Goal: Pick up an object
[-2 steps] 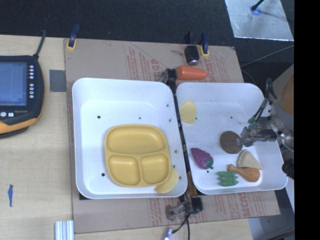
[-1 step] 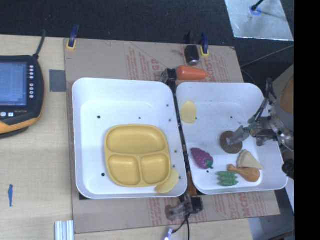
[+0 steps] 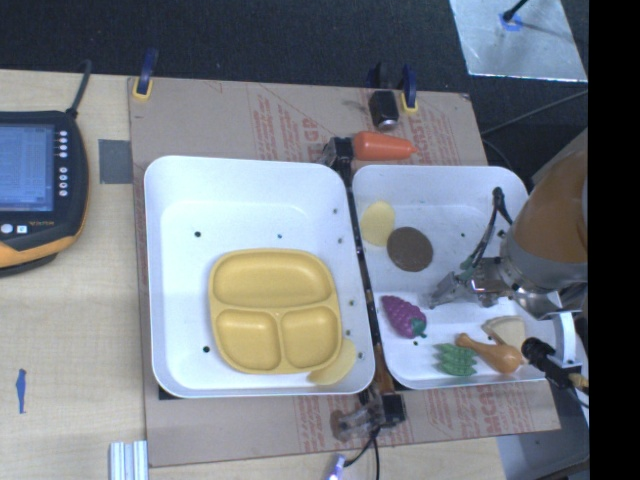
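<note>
Near edge of right bin [image 3: 440, 182]: green veg [image 3: 455, 360] and drumstick [image 3: 490, 352], lying loose, nothing gripped yet.
Purple grapes [image 3: 404, 315] just left.
Gripper [image 3: 455, 286] w/ fingers spread, empty, low beside grapes — prob lining up pick.
Farther: brown disc [image 3: 409, 249], yellow piece [image 3: 377, 222].

Fixed overhead camera, slanted down on both bins [image 3: 165, 268].

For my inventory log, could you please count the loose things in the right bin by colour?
Yellow: 1, disc
Brown: 2, round piece, drumstick
Purple: 1, grapes
Green: 1, leafy piece
Cream: 1, piece
Total: 6
</note>
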Available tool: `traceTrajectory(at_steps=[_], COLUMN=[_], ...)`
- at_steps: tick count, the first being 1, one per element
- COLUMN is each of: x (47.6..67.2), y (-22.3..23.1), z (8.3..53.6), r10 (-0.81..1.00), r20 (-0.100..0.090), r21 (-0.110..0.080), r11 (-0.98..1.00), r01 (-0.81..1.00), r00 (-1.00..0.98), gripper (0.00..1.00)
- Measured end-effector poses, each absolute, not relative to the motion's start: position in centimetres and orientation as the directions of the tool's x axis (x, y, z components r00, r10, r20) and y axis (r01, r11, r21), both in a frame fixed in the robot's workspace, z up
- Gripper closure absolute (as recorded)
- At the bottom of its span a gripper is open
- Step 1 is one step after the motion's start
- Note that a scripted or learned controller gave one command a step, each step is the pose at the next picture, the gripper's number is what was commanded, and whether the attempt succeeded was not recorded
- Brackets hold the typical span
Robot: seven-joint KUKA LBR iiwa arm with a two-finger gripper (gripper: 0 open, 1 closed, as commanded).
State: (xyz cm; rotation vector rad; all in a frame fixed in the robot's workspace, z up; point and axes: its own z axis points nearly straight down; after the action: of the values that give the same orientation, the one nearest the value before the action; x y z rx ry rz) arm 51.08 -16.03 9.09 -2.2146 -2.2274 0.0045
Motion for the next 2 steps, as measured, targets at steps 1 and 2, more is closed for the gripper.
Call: traceTrajectory(at_steps=[1,2], x=[61.6,65.7], y=[-11.9,-9.4], z=[9.2,9.2], r10=[1.0,1.0], r20=[0.001,0.001], r21=[-0.002,-0.002], r11=[0.004,0.004], r01=[1.0,1.0], r00=[-0.004,-0.004], gripper=[0.0,0.0])
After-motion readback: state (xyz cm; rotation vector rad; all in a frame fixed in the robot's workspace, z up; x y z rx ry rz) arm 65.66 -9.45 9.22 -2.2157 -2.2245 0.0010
